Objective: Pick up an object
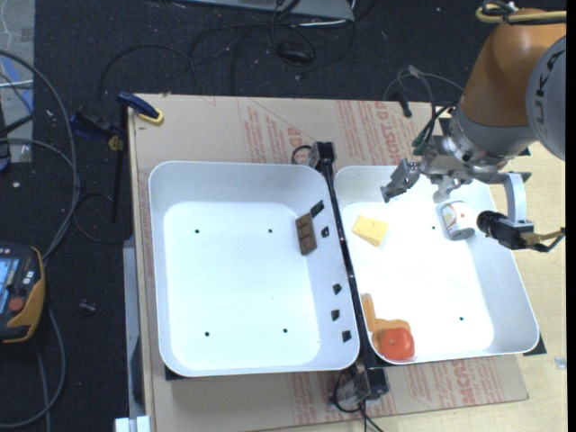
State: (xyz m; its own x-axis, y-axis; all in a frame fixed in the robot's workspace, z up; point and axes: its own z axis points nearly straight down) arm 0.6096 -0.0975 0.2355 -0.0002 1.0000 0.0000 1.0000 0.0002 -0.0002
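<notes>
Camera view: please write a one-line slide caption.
Arm's pincer above right bin holding yellow block, tomato and small can.

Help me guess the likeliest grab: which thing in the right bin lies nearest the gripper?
The white can, just below the gripper. The yellow block lies further left, and the red ball sits in the near corner.

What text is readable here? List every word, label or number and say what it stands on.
"UK", the start of a cut-off brand name: grey arm.
Red printed lettering, mirrored and too blurred to read: cardboard sheet under the bins.
Label on the small can: too small to read.
Screen of the handheld device: unreadable.
</notes>
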